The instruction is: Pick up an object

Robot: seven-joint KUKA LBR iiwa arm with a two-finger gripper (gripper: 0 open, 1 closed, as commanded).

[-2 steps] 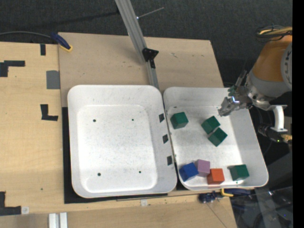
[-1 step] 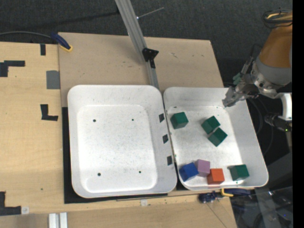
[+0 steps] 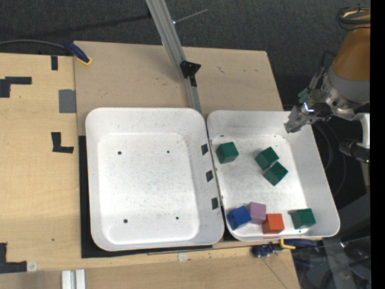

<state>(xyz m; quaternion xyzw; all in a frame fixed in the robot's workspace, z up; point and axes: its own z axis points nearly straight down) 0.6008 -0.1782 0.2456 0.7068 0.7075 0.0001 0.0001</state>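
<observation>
A light wooden bench fills most of the view, marked with black tape pieces and a grey patch. Dark grey carpet lies beyond it. A slanted metal pole crosses the bench's far edge.

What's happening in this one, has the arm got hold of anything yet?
Not that the picture shows. The gripper sits over the upper right corner of the right bin, with nothing visible between its fingers. All the blocks lie in that bin: four green blocks, plus a blue block, purple block and orange block clustered along the near edge. The left bin holds no blocks.
</observation>
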